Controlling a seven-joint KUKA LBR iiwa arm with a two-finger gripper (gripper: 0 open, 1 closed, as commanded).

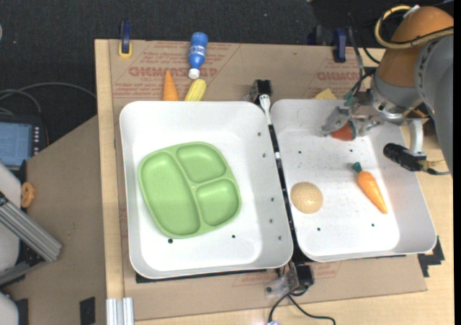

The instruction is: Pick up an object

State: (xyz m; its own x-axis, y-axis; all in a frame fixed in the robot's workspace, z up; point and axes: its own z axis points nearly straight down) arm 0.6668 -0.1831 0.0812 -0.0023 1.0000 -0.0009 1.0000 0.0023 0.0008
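My gripper [347, 124] reaches down into the far part of the right bin [403, 241]. A small red object [344, 131] sits right under its fingertips, partly hidden by them. An orange toy carrot [372, 189] with a green top lies in the right bin, toward its right side. A tan round bun [307, 197] rests near that bin's left wall.
The left bin [144, 122] holds a green divided plate [189, 188]. Behind the bins on the board lie a blue-and-white bottle [197, 54], a small carrot [169, 86] and a yellow piece [195, 89]. A black clip [261, 90] sits between the bins.
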